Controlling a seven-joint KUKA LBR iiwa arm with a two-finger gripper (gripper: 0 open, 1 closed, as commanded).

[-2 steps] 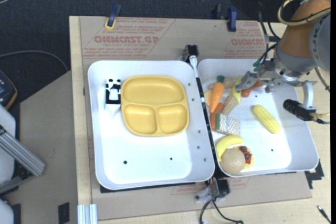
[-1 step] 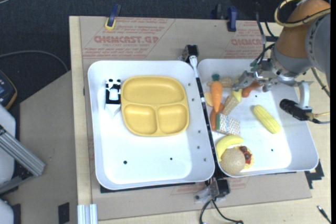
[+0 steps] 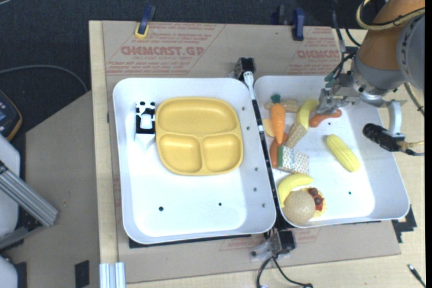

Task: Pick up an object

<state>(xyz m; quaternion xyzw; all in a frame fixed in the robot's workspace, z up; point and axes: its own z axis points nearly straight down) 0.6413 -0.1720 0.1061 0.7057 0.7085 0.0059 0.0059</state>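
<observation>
Right bin (image 3: pixel 378 209), near edge: a burger-like toy (image 3: pixel 302 206) with tan bun and red/yellow filling sits at the near-left corner, touching a yellow banana-shaped piece (image 3: pixel 293 181) just behind it. Left bin (image 3: pixel 182 219): near half is bare white with a few dark dots.

Mid-depth, left bin: yellow three-compartment plate (image 3: pixel 199 134) sits toward the far side, slightly left of centre; one big section at the back, two small ones in front. A black-and-white block (image 3: pixel 144 119) touches the plate's left edge.

Mid-depth, right bin: a patterned flat piece (image 3: pixel 295 159) lies near the left wall. A corn cob (image 3: pixel 342 152) lies apart near centre, tilted. An orange carrot (image 3: pixel 277 121) runs along the left wall, with a tan wedge (image 3: pixel 295 135) leaning beside it.

Far side, right bin: a yellow piece (image 3: pixel 304 113) stands near the back wall, and a red-orange sausage-like piece (image 3: pixel 325 119) lies just right of it. Gripper (image 3: pixel 327 102) is down over that spot, its tip right at the red-orange piece. Cannot tell from this angle how its grip is set or whether anything is between them.

Orange-banded wrist (image 3: pixel 393 23) hangs above the bin's far-right corner. Blue and yellow clamps (image 3: pixel 143 23) hold the bench's far edge.
</observation>
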